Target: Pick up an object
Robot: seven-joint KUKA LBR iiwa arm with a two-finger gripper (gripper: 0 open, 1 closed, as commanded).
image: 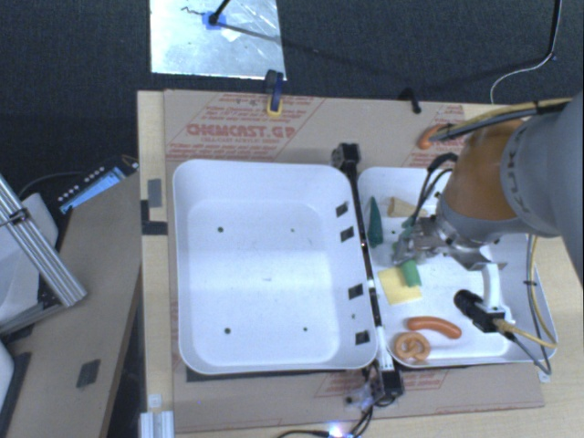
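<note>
Arm (511, 176) enters from right, orange band visible; gripper (412, 245) lowered inside right bin (474, 349), near its left wall.
</note>
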